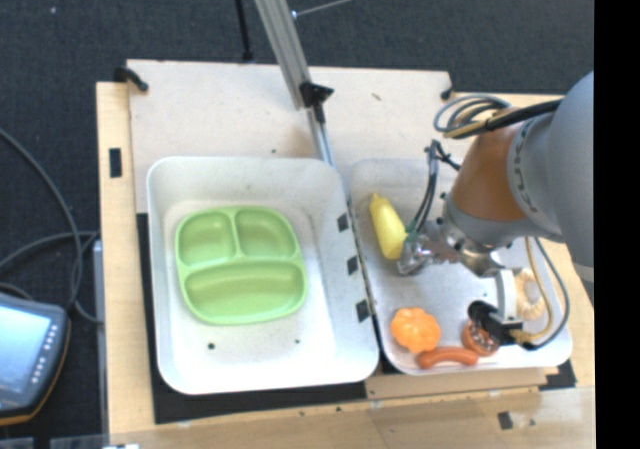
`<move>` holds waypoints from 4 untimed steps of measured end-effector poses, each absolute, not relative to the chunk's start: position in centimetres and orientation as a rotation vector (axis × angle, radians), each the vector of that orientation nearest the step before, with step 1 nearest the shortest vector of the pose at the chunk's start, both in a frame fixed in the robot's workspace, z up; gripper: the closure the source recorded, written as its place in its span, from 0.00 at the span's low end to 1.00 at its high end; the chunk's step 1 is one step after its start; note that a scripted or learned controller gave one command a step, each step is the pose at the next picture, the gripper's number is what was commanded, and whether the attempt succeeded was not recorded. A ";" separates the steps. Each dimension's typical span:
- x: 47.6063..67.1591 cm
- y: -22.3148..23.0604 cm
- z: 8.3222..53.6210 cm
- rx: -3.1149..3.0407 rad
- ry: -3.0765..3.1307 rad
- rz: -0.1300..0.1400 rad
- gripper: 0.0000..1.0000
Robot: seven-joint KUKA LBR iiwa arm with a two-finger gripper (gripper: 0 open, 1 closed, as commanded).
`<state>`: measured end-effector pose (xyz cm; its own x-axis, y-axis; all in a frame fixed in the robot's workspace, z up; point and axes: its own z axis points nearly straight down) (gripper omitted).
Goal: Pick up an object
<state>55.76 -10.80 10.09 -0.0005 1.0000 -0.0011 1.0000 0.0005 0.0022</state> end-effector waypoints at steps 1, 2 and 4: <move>60.8 -9.1 20.3 2.215 2.221 0.003 1.00; 59.7 -12.9 14.6 2.227 2.218 -0.008 1.00; 55.1 -21.5 10.2 2.225 2.214 -0.005 1.00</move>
<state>55.11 -21.49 10.16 0.0049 1.0000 -0.0046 1.0000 -0.0049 -0.0002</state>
